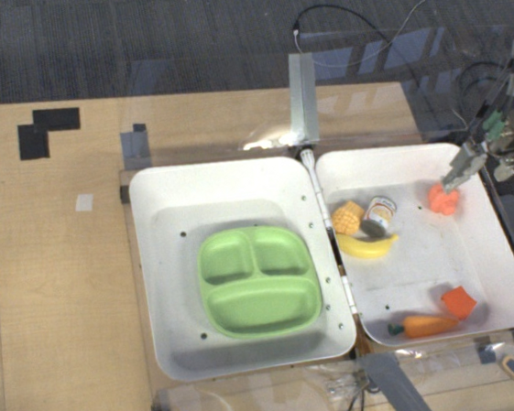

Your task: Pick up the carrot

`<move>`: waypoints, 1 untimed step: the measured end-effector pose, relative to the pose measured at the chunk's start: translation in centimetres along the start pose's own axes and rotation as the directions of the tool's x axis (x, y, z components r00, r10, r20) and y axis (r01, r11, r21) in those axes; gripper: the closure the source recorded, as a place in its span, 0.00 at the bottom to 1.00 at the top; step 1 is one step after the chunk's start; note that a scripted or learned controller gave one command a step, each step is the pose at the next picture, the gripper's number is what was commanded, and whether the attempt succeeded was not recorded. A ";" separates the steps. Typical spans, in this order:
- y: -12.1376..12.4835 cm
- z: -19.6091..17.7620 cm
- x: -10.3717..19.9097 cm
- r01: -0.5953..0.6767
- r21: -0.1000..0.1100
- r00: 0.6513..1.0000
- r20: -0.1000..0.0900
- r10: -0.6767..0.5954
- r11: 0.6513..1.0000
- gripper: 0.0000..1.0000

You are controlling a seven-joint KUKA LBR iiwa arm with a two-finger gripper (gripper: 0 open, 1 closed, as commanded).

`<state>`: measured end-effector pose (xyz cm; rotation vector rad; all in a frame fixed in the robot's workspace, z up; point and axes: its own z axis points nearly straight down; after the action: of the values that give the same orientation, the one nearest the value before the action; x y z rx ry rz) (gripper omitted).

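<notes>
Camera view: carrot (429,324) (right bin, near edge) well apart from gripper (452,181).

A pale wooden bench (64,296) bears two white bins, left (176,347) and right (498,255), side by side.

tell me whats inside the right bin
The right bin holds a carrot by its near wall, an orange block, a banana, corn, a small can and a coral piece that the gripper partly covers.
</notes>
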<state>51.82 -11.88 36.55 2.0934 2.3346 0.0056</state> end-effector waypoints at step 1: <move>1.4 -7.1 8.4 0.066 -0.001 0.998 -0.001 -0.066 0.998 0.00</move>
<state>52.24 -3.40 43.67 2.0146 2.4029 0.0077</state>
